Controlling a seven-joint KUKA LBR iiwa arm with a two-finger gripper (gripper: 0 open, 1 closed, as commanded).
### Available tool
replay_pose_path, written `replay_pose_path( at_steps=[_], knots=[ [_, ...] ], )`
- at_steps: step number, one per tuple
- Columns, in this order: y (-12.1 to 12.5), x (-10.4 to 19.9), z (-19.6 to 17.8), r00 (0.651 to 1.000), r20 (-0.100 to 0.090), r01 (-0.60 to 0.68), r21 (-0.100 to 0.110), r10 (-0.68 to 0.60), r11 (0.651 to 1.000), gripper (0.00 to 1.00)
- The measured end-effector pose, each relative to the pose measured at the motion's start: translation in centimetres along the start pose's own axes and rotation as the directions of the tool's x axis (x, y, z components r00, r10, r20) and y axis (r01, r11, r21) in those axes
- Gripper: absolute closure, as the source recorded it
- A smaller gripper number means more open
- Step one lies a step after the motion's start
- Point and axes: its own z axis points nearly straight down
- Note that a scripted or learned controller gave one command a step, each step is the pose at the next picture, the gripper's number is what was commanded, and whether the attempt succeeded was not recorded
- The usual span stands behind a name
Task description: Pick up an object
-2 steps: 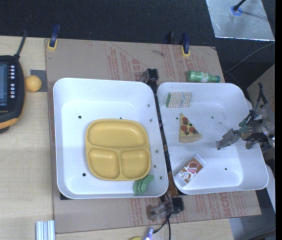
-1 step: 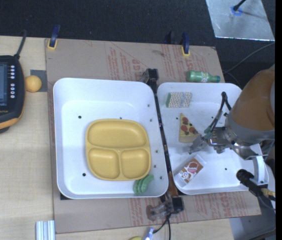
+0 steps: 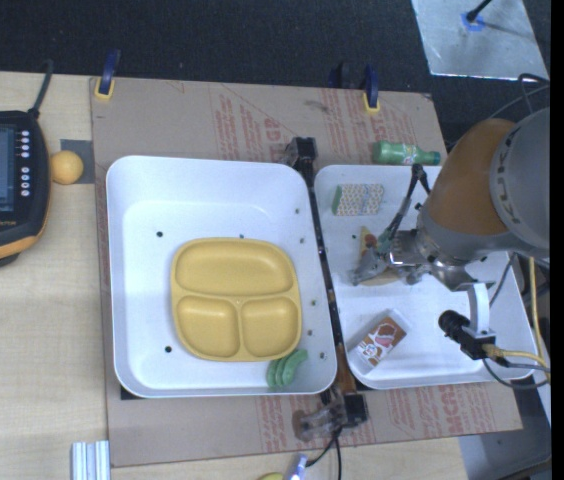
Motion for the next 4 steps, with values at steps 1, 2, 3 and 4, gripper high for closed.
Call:
replay_pose_path(
  at_steps=[1,2,3,4],
  knots=[
    [3.6,0.8,-0.1,1.000,-0.001,-0.003,-0.002,0.003,1.000,0.00],
    [7.2,0.3,-0.1,1.000,-0.001,-0.003,-0.002,0.003,1.000,0.00],
    [7.2,0.3,-1.1,1.000,-0.002,0.000,-0.001,0.000,1.000,1.00],
    [7.2,0.3,-1.1,1.000,-0.001,0.001,0.000,-0.001,1.000,0.00]
  ],
)
